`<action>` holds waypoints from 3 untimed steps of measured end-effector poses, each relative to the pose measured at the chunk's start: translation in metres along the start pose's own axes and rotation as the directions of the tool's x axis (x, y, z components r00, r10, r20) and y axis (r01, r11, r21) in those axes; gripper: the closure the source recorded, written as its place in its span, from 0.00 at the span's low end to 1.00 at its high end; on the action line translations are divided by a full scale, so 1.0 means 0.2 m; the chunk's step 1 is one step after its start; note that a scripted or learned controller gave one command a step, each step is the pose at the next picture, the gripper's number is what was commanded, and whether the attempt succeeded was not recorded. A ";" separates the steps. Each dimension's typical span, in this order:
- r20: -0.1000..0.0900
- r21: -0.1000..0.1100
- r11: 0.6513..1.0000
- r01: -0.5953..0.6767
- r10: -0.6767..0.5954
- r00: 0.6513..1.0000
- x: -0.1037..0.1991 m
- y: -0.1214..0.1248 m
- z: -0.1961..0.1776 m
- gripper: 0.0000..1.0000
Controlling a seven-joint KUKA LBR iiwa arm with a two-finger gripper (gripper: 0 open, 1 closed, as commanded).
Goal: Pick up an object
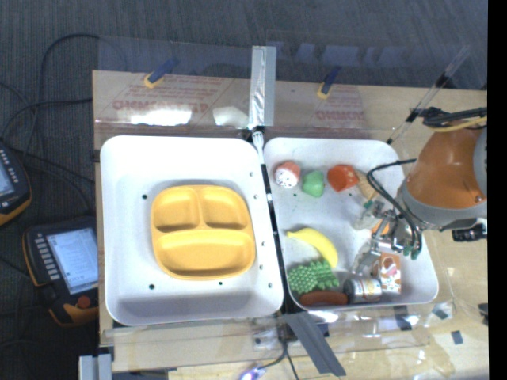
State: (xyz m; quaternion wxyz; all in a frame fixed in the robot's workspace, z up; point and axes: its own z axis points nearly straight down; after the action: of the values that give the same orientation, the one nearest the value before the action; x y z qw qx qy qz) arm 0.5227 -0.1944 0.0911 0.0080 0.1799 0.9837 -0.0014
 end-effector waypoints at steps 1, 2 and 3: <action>0.003 0.000 1.000 0.001 -0.001 1.000 -0.01 0.00 -0.05 1.00; -0.015 0.002 0.982 -0.191 0.191 0.981 0.18 0.07 -0.33 1.00; -0.007 0.000 0.949 -0.314 0.314 0.949 -0.19 0.08 0.00 1.00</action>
State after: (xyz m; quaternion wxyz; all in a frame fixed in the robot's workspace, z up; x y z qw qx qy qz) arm 0.5648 -0.1923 0.0912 0.0049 0.3342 0.9425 0.0008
